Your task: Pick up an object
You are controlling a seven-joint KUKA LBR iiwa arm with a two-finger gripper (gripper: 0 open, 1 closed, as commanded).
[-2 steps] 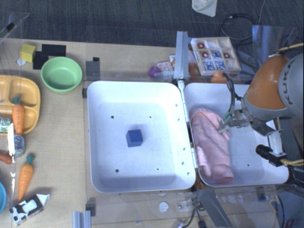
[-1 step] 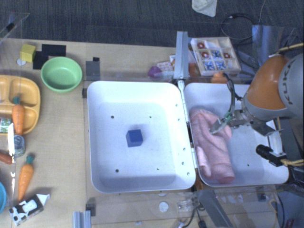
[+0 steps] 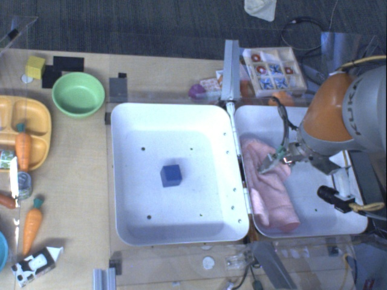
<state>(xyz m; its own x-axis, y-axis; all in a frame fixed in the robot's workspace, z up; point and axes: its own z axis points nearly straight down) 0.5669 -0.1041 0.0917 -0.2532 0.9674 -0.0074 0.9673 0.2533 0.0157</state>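
Observation:
A small blue cube (image 3: 172, 174) sits near the middle of the left white bin (image 3: 139, 222). A pink folded cloth (image 3: 269, 189) lies along the left side of the right white bin (image 3: 320, 222). My gripper (image 3: 272, 162) hangs over the upper part of the pink cloth, its tips at or just touching the fabric. The grey arm with its orange band (image 3: 329, 113) reaches in from the right above the right bin.
A green bowl (image 3: 78, 93) and a yellow divided tray (image 3: 27, 128) with a carrot stand on the bench at left. More toy carrots and a small cow-patterned box lie at the lower left. A printed box (image 3: 273, 70) sits behind the right bin.

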